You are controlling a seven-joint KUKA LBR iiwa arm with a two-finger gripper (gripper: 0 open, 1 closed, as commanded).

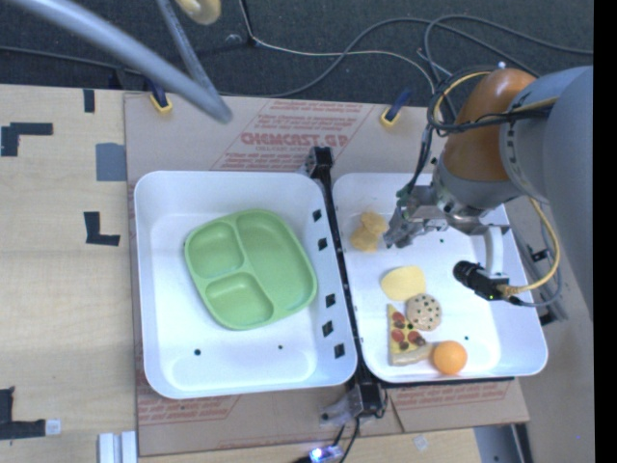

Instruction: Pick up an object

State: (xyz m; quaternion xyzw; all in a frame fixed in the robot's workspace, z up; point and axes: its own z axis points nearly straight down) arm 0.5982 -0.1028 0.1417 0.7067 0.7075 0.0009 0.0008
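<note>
Nearest the camera, in the right bin [521,355], an orange [448,357] is lying just right of a pizza slice [406,339]. A cookie [422,311] is touching the slice from behind, and a pale yellow piece [402,281] is sitting just beyond. Farther back a crumpled yellow piece [367,231] is lying near the divider. The gripper [403,231] is hanging just right of it, its fingers slightly apart, clamping nothing. The left bin [159,355] is holding a green tray [251,268].
</note>
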